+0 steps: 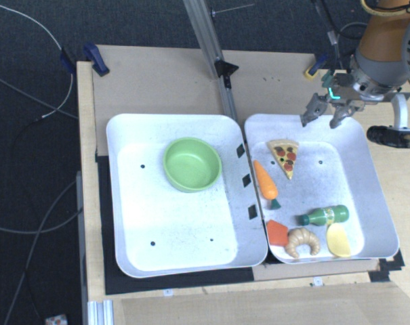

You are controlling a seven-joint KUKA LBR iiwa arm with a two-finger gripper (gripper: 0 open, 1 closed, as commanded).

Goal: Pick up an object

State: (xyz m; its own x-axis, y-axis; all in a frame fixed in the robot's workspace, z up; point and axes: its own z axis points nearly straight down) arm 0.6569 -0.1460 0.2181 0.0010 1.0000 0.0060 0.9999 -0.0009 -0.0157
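Pizza slice point(284, 156) lay in the right bin point(374, 202), just below and left of the fingers point(324, 112), which we found spread and grasping nothing. We judged it light, rigid, flat; best pinched across its narrow sides.

One fixed camera looks down at a slant from above the worktop point(164, 80), far enough to frame both bins: left bin point(123, 181), right bin point(374, 202).
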